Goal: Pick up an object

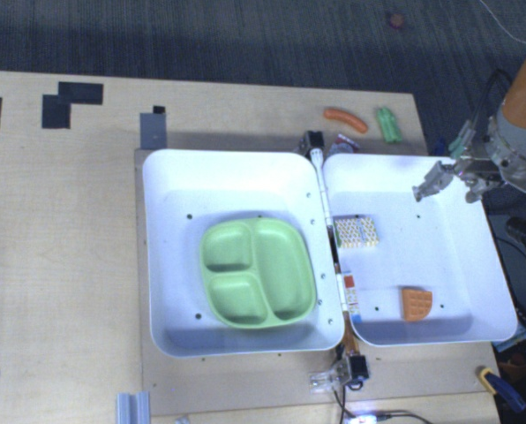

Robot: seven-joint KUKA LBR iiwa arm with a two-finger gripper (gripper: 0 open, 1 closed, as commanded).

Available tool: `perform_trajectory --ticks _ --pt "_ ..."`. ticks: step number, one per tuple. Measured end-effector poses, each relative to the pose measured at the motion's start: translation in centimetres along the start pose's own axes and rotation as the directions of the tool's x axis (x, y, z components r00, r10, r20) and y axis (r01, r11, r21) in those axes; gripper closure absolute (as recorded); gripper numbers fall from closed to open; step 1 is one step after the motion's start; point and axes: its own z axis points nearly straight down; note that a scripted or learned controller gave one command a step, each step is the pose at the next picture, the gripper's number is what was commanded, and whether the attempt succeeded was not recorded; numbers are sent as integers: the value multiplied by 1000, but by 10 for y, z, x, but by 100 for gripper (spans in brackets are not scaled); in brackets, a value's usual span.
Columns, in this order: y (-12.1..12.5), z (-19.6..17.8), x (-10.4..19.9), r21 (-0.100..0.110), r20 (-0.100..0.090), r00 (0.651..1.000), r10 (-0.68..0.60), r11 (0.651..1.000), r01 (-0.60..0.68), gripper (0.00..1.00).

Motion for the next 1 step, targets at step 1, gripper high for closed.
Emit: perform_trajectory --ticks 1 --pt "-65 75 -33 2 0 1000 3 1000 -3 0"
